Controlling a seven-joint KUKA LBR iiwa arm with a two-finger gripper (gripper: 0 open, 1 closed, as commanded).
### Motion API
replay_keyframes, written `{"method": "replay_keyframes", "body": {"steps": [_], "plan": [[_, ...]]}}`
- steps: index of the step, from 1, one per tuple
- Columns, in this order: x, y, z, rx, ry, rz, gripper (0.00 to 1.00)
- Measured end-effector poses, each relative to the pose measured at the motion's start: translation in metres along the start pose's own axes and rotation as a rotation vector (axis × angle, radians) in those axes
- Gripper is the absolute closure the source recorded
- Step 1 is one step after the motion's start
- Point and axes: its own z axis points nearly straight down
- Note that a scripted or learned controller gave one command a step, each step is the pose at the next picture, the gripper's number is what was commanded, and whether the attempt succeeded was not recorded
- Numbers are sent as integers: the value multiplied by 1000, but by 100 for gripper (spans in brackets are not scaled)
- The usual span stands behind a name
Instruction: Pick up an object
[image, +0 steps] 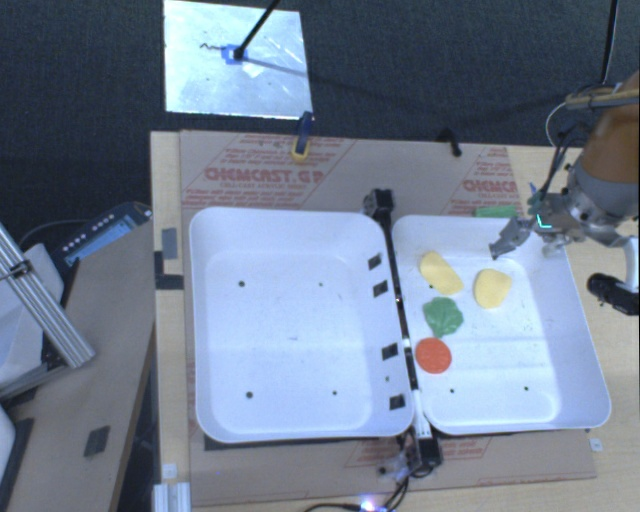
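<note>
Left bin (290, 320) is bare — nothing for me there. Right bin (560, 400) holds four pieces: yellow oblong (440, 272), green lump (443, 316), red disc (433, 355), yellow chunk (492, 288). My gripper (508, 240) hangs at the bin's far edge — the chunk is nearest, just below it toward me. Finger state: can't tell.

Red print on the brown cardboard sheet (330, 165) under the bins: "CHEMCAST GP" reads at the upper left, just above the left bin's far rim. Same red print repeats at the upper right near the right bin, partly covered, looks like "CHEMCAST" again but not fully legible. Other red print at the sheet's near edge, too small to read.
</note>
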Motion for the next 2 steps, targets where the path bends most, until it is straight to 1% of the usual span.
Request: {"method": "replay_keyframes", "body": {"steps": [1, 2], "plan": [[72, -27, 114, 7, 5, -5, 0], [67, -24, 97, -4, 0, -1, 100]]}}
